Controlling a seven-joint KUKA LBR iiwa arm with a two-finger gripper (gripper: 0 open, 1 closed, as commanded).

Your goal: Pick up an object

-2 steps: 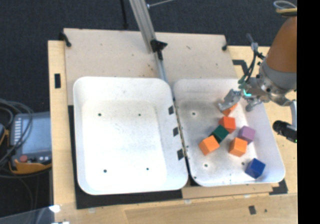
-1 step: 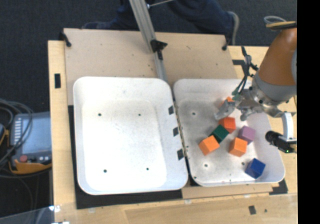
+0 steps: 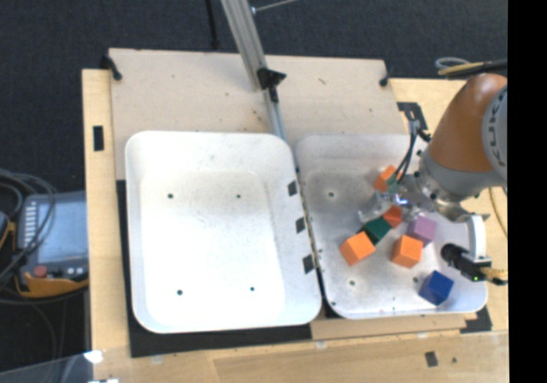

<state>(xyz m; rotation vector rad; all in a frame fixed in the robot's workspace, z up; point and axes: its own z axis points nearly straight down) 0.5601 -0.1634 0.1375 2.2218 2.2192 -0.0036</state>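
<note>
**Right bin: gripper among blocks**

Wooden bench (image 3: 98,202) bears two white bins. Gripper (image 3: 391,202) sits low in the right bin (image 3: 329,167), beside a green block (image 3: 374,231) and small orange block (image 3: 385,176). Finger state cannot be told. Blue block (image 3: 437,287) lies apart, near the bin's corner.

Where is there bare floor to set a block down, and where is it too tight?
Free: the left white bin, and the right white bin along its left wall. Crowded: its right half, where orange cube, orange cube, blue cube and lilac block cluster below the gripper.
</note>
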